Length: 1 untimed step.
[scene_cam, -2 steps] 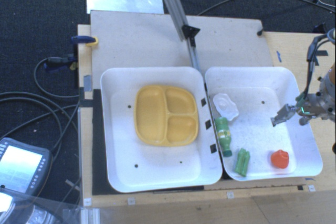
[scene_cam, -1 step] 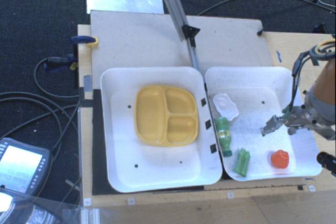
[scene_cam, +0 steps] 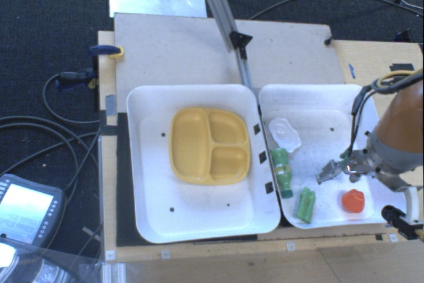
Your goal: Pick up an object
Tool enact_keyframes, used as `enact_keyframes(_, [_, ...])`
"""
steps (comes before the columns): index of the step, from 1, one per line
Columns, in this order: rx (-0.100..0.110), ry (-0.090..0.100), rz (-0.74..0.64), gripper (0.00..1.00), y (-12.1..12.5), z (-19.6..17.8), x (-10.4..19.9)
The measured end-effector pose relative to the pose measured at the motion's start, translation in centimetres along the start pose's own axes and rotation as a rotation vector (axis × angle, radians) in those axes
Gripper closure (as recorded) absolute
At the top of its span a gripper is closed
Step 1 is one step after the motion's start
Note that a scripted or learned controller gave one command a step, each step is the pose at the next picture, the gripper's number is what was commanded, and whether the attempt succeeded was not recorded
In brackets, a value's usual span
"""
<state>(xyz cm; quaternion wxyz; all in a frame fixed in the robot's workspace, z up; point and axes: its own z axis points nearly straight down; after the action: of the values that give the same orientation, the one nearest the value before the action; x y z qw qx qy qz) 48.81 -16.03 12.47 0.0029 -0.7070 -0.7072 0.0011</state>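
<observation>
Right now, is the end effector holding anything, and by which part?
Nothing is held: the end effector hangs over bare bin floor, apart from every object.

A divided plate (scene_cam: 211, 145) is set in the left bin (scene_cam: 149, 209). In the right bin (scene_cam: 318, 99), a clear cup (scene_cam: 285, 133) lies behind a bottle (scene_cam: 281, 171); a second bottle (scene_cam: 305, 204) and a round object (scene_cam: 353, 201) are placed nearer the front.

Four loose things lie in the right bin (scene_cam: 311, 97), at the lower right of the frame. A clear, crumpled plastic piece (scene_cam: 285, 133) sits nearest the bin's upper left. Just below it a green bottle (scene_cam: 282, 172) lies on its side along the left wall. A smaller green block (scene_cam: 305, 204) rests near the bottom edge, tilted. An orange-red cap-like object (scene_cam: 353, 201) stands to its right.
</observation>
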Motion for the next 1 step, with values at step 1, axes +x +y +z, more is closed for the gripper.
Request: enact_keyframes(1, [-0.002, -0.001, 0.0, 0.0, -0.01, 3.62, 0.02])
